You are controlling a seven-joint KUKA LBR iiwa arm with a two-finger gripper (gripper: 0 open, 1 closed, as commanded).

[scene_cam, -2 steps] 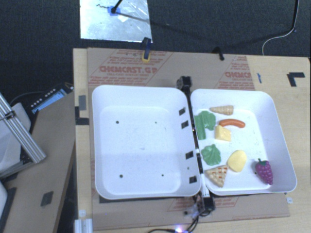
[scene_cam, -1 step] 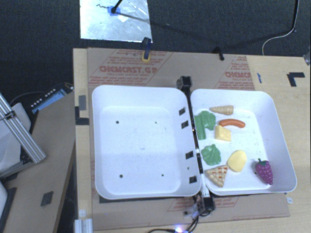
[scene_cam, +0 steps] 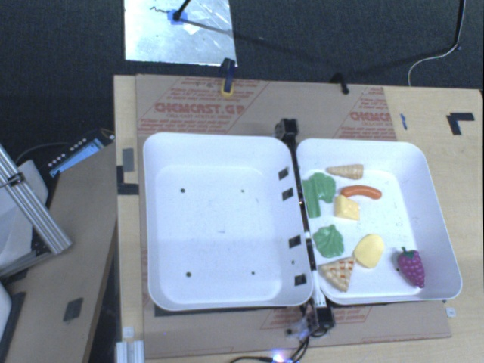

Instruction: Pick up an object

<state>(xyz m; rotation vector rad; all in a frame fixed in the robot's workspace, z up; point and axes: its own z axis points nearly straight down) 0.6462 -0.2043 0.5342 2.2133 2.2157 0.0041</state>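
Note:
Several toy foods lie in the right white bin [scene_cam: 423, 172]. A tan cone [scene_cam: 345, 172] is at the back, with an orange sausage [scene_cam: 361, 193] just below it. A green leafy piece [scene_cam: 318, 189] sits by the bin's left wall, and a yellow cheese wedge [scene_cam: 347, 208] lies next to it. Lower down are a second green piece [scene_cam: 328, 240], a yellow lemon [scene_cam: 369, 250], a pizza slice [scene_cam: 338, 273] and purple grapes [scene_cam: 411, 267] at the front right.
The left white bin [scene_cam: 219, 218] adjoins the right one along a black hinged divider [scene_cam: 299, 203]. Both rest on a cardboard sheet [scene_cam: 197, 104]. A yellow and blue clamp [scene_cam: 227, 78] sits at the bench's back edge. A metal frame [scene_cam: 30, 210] stands at far left.

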